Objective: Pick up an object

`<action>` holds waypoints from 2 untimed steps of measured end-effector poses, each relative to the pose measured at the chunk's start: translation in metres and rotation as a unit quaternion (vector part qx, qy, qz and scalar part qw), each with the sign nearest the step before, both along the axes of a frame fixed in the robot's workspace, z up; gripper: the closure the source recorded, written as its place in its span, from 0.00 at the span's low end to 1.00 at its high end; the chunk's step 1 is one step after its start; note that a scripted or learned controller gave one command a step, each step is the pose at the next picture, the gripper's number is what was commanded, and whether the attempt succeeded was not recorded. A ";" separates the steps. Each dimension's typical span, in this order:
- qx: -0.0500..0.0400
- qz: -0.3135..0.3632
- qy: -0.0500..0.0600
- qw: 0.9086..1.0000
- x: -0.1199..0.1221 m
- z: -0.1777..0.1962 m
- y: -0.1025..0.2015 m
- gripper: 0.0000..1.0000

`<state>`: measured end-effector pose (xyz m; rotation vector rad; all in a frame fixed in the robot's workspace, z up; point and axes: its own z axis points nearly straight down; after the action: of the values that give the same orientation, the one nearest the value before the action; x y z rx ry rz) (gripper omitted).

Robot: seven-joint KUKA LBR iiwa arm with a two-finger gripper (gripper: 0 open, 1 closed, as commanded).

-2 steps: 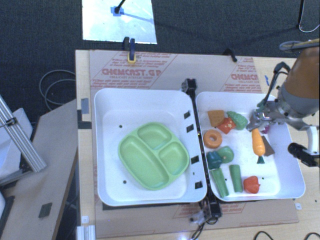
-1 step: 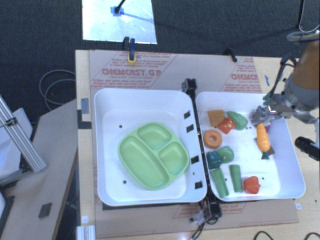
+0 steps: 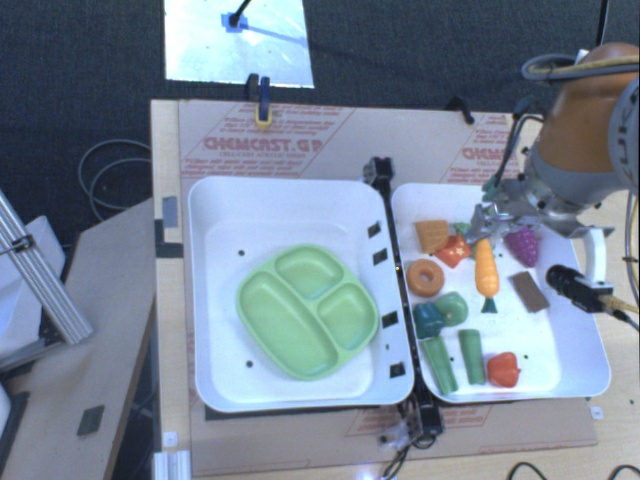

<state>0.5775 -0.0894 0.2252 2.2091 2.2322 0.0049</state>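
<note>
Where the arm reaches in from 3 o'clock, the fingers [image 3: 483, 220] sit low over the upper part of the right bin [image 3: 590, 363]; whether they are parted or closed cannot be told, and nothing is seen held between them. Just at 6 o'clock of them lies the carrot [image 3: 486, 269], lengthwise. At 8 o'clock, a red piece [image 3: 452, 252] and an orange wedge [image 3: 432, 234]. At 3 o'clock, purple grapes [image 3: 522, 245]; below those, a brown block [image 3: 528, 291]. Further toward 7 o'clock: an orange ring [image 3: 426, 277], a teal piece [image 3: 431, 318], two green sticks [image 3: 439, 364], a red pepper [image 3: 503, 369]. Left bin [image 3: 215, 268] at 9 o'clock carries a green divided plate [image 3: 305, 311].
</note>
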 end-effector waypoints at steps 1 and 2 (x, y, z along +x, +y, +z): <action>0.000 -0.001 0.001 1.000 -0.003 0.005 0.026 1.00; -0.001 -0.005 0.002 1.000 -0.016 -0.009 0.025 1.00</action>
<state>0.5615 -0.0640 0.2158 2.2203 2.2228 -0.0003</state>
